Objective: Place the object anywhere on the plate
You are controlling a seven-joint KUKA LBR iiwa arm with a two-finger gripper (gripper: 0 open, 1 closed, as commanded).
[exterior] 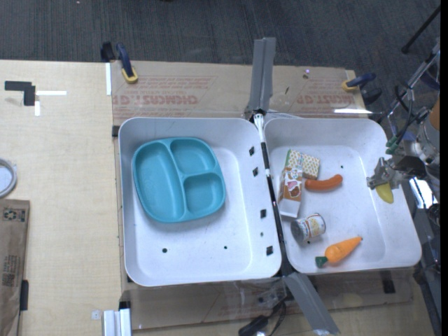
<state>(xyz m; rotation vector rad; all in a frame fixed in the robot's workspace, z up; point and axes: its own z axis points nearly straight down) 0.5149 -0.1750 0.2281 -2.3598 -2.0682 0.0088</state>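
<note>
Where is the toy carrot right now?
In the camera view, the toy carrot lies near the front edge of the right bin, just right of the small can.

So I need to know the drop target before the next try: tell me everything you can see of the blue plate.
The blue plate is a light teal, rounded-rectangle dish, plastic by its look, moulded into three compartments: one long section on the view's left, and two smaller ones on the right, upper and lower. It lies flat and right way up, turned a little askew, on the floor of the left white bin, in that bin's upper left part. Nothing lies in any compartment, and nothing but the bin floor touches it.
</note>
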